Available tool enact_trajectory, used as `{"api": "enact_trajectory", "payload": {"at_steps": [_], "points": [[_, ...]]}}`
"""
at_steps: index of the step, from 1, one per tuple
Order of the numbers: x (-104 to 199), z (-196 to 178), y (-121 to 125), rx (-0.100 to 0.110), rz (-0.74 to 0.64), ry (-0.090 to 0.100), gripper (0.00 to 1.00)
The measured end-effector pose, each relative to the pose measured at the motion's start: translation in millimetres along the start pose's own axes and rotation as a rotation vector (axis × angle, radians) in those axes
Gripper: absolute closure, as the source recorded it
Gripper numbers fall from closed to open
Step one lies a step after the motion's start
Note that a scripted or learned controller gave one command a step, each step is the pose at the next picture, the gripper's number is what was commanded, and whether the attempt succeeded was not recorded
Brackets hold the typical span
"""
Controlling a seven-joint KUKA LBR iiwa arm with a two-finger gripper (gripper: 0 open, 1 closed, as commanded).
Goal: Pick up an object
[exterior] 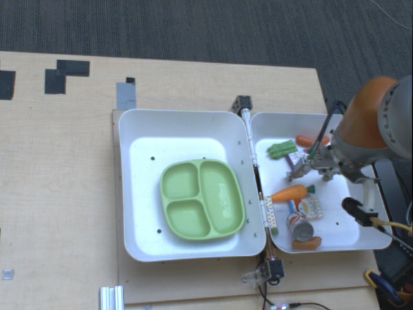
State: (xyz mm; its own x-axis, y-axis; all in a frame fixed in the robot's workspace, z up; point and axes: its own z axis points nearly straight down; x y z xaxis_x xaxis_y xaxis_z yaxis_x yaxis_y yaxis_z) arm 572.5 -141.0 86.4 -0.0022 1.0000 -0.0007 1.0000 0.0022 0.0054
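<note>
The gripper point(298, 171) sits low in the right bin point(348, 234), right of the frame's centre, just above the carrot point(288, 194) and below the green toy point(281, 149). Whether it is open or closed cannot be told; nothing is visibly held. Nothing looks lifted yet, so the pick seems not done: the carrot, the green toy, a small can point(301, 228), a packet point(310, 206) and a red piece point(305, 243) lie on the bin floor. The left bin point(139, 173) holds a green divided plate point(202, 199) with 3 compartments. Grasping and raising 1 object remains.
</note>
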Motion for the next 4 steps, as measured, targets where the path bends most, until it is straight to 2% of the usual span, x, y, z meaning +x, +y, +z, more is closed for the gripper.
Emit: {"api": "enact_trajectory", "payload": {"at_steps": [1, 2, 3, 4], "points": [[42, -2, -84, 0.000, 0.001, 0.001, 0.00], [42, -14, -82, -0.007, 0.001, 0.000, 1.00], [42, -14, -82, -0.006, 0.000, 0.000, 0.00], [55, -1, -84, -0.003, 0.001, -0.003, 0.00]]}}
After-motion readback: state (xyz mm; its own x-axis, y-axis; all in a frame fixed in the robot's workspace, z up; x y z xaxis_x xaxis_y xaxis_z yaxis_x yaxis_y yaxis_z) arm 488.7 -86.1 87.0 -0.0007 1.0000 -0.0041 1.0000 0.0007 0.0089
